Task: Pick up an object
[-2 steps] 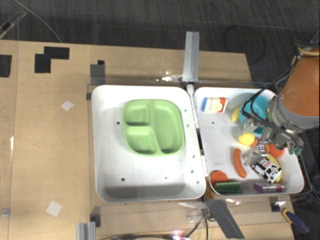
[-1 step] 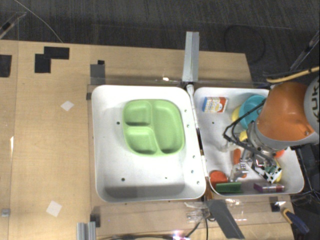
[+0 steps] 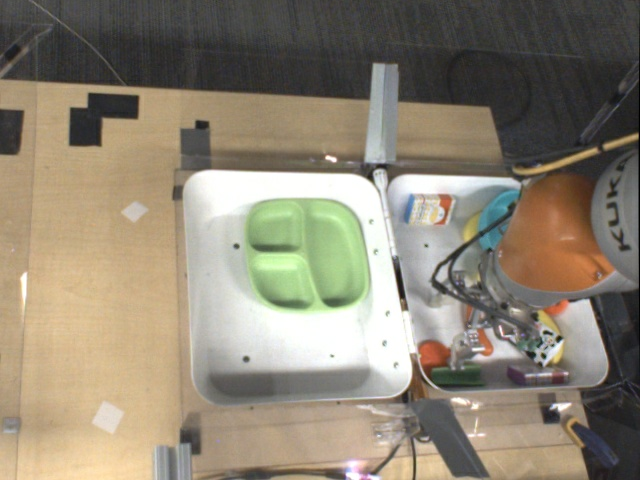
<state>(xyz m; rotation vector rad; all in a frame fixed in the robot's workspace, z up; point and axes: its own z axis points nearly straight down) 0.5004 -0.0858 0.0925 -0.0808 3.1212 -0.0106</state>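
The right bin point(image 3: 425, 268) holds several small objects. A white, red and blue carton point(image 3: 428, 209) lies at its back left, with a cyan and yellow item point(image 3: 488, 220) beside it. Along the front wall lie an orange piece point(image 3: 432, 352), a green block point(image 3: 455, 375) and a purple marker point(image 3: 535, 375). A black-and-white toy point(image 3: 546, 347) sits at the front right. My gripper point(image 3: 467, 346) reaches down low over the front of this bin, just right of the orange piece and above the green block. The arm's orange band point(image 3: 555, 233) hides the bin's right middle.
The left bin point(image 3: 215, 268) holds a light green divided tray point(image 3: 305, 253) near its middle. A metal divider rail point(image 3: 390, 258) runs between the two bins. Cables point(image 3: 450, 273) hang from the wrist over the right bin.
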